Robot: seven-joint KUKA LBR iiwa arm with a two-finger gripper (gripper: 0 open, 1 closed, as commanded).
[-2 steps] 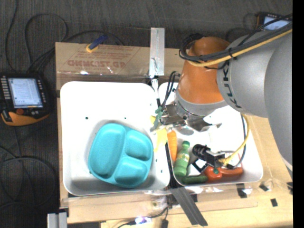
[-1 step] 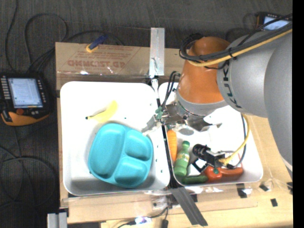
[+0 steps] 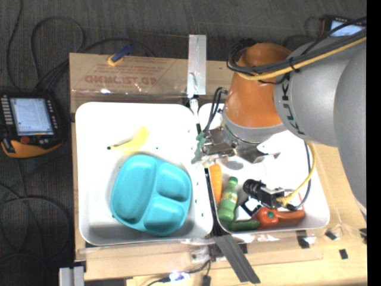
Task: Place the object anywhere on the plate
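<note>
A blue divided plate (image 3: 152, 194) lies in the left bin (image 3: 95, 159), toward its front. A yellow banana (image 3: 132, 139) rests behind the plate, apart from it. My gripper (image 3: 206, 146) hangs under the orange-banded wrist, over the wall between the two bins, just behind an orange carrot (image 3: 215, 180). The wrist hides what is beneath the gripper. In the right bin (image 3: 315, 210) a green bottle (image 3: 227, 198) lies next to the carrot.
At the right bin's front lie a green vegetable (image 3: 241, 224) and a red pepper (image 3: 280, 217). A cardboard sheet (image 3: 131, 76) lies behind the left bin. A teach pendant (image 3: 28, 121) sits at far left on the floor.
</note>
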